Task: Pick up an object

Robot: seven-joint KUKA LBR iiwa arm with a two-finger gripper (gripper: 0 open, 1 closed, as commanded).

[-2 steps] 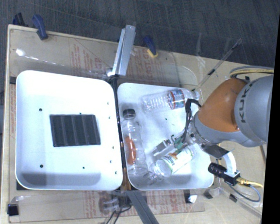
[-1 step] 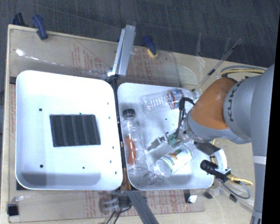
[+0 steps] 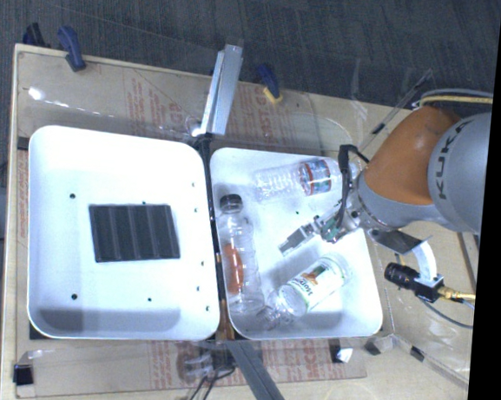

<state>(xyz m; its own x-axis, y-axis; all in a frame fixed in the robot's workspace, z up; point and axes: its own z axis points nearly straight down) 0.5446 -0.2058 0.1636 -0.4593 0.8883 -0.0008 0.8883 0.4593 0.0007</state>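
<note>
The bench carries two shallow white bins side by side. The left bin holds a dark ribbed panel lying flat near its middle. The right bin holds three clear plastic bottles.

The grey arm (its orange band showing above the wrist) reaches in from the right over the far right part of the right bin. Its gripper hangs above the middle of that bin, between the far bottle and the near-right one. Whether the fingers are spread or closed cannot be told, since they are small and blurred here, and nothing can be seen between them.

The tallest bottle, with a dark cap and an orange label, lies along the left wall of the right bin, cap toward the far side. A second bottle with a red and green label lies across the far end of the bin, well apart from the gripper. The third bottle, bearing a yellow and green label, lies tilted near the right near corner, just below the gripper.
</note>
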